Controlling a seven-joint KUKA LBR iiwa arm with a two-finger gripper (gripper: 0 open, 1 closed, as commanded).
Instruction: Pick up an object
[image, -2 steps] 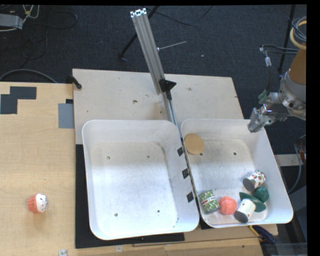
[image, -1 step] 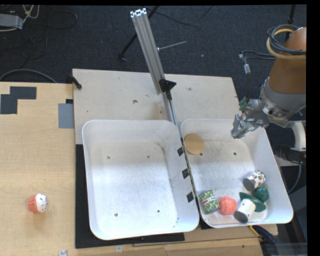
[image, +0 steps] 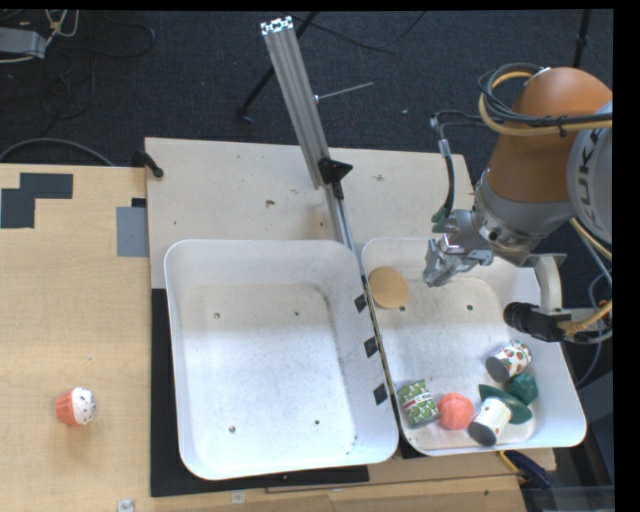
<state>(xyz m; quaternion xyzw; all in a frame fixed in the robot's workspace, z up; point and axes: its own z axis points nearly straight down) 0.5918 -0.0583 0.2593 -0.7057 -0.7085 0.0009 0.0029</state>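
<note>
End effector (image: 441, 272): over the far part of the right bin (image: 440, 330), pointing down; nothing visibly in it, can't tell how wide it's open.
Tan disc (image: 388, 288): nearest item, just left of the end effector, against the bin's left wall; roundish, no clear long axis.
Cluster: near-right corner of the right bin, touching or nearly so.
White cylinder (image: 491, 419): on its side, long axis diagonal, dark end toward the near edge.
Orange ball (image: 456, 411): between the cylinder and a green-white packet (image: 416, 401).
Left bin (image: 270, 360): beside the right bin.
Worktop (image: 60, 300): small red-white toy (image: 76, 407) far left.

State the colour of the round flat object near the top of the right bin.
The round flat object is tan, seen in the camera view.
</note>
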